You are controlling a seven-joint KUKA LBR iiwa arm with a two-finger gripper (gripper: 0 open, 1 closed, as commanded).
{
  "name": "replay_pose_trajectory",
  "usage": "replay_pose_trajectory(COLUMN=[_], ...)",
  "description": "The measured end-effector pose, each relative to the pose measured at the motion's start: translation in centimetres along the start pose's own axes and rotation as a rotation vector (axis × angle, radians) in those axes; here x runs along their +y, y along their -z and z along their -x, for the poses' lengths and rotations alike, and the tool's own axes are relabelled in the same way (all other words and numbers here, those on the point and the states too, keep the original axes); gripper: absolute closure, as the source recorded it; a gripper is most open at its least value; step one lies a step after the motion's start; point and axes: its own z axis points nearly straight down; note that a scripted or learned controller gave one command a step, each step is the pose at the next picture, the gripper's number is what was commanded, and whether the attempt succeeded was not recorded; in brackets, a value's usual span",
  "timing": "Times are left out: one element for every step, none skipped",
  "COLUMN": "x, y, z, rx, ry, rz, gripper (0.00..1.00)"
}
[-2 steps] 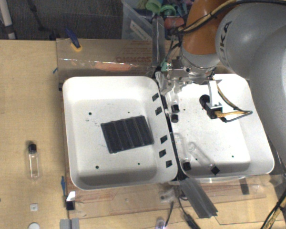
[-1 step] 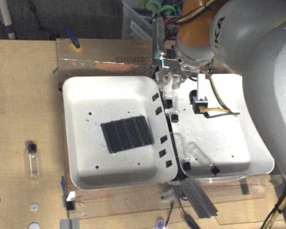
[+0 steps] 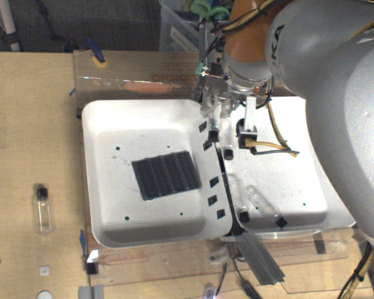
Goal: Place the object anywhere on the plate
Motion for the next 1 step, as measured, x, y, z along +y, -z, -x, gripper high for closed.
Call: replay_pose_trajectory(x=[0.18], y=[-2.46], z=[1.12], rx=[-0.002], ry=[-0.193], rz=[-0.005], gripper=[1.0])
